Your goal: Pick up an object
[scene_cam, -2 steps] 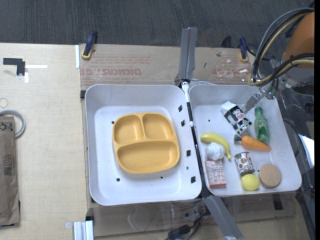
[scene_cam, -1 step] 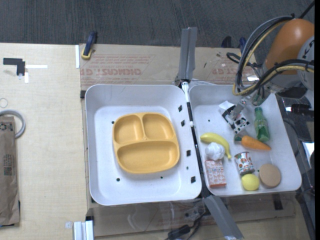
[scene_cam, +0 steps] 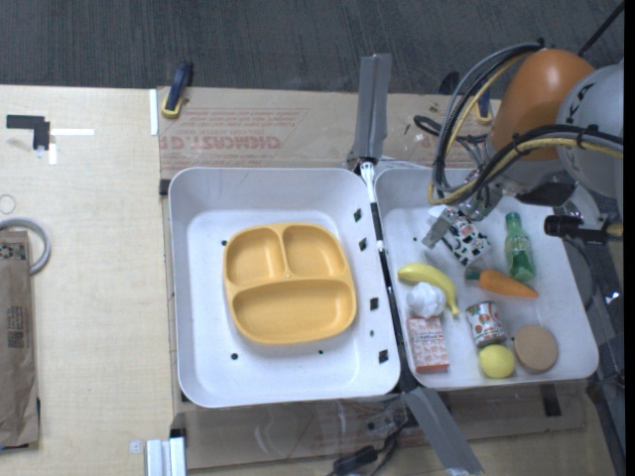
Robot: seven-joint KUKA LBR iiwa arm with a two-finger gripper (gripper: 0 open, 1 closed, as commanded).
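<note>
My gripper [scene_cam: 448, 224] hangs low over the back left part of the right bin [scene_cam: 566, 365], with cables looping above it. Right below and beside it lies a small black-and-white spotted toy [scene_cam: 466, 242]; whether the two touch is unclear. Further right stands a green bottle [scene_cam: 516, 247], with an orange carrot [scene_cam: 507, 285] in front of it. A yellow banana [scene_cam: 433, 277] and a white garlic bulb [scene_cam: 425, 297] lie at the bin's left. A red box [scene_cam: 429, 344], a small can [scene_cam: 484, 323], a lemon [scene_cam: 496, 362] and a brown disc [scene_cam: 536, 348] fill the front.
The left bin [scene_cam: 198, 365] holds a yellow divided plate [scene_cam: 289, 284]. A grey divider bar [scene_cam: 373, 107] runs between the bins at the back. The arm's orange band [scene_cam: 541, 92] and cables crowd the right bin's back right corner.
</note>
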